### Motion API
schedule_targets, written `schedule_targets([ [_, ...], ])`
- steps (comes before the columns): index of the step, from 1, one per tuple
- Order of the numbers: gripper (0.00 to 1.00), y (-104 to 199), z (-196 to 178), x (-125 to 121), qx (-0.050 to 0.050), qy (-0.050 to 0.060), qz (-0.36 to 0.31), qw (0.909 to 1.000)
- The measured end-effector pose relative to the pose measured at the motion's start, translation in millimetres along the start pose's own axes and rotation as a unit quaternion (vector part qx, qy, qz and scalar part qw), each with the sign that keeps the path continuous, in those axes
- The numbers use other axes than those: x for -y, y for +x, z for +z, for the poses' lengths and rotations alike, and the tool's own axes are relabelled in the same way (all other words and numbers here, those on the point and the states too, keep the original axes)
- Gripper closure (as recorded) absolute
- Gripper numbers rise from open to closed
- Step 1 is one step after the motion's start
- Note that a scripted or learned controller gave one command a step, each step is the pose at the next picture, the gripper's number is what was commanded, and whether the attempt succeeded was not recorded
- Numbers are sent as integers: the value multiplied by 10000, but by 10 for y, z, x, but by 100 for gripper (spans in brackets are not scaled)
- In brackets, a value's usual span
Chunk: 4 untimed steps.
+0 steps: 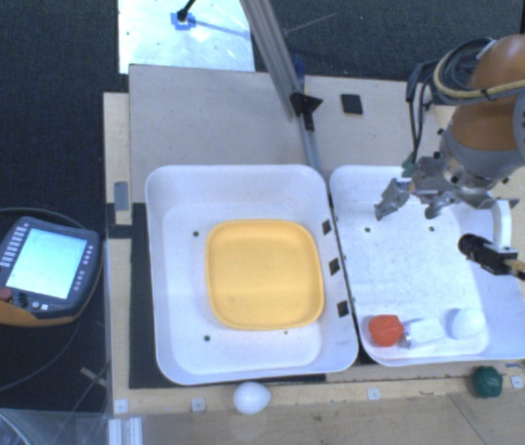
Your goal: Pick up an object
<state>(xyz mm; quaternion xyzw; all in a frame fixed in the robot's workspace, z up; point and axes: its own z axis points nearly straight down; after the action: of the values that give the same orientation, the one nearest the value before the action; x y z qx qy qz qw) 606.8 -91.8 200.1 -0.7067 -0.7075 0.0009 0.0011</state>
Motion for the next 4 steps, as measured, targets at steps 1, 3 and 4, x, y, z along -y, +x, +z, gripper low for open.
schedule_targets([
  [1, 0, 102, 499, -4, 0, 1, 1, 10000],
  [3, 100, 39, 817, -50, 3, -26, 5, 10000],
  [4, 100, 86, 198, -36, 3, -44, 1, 10000],
])
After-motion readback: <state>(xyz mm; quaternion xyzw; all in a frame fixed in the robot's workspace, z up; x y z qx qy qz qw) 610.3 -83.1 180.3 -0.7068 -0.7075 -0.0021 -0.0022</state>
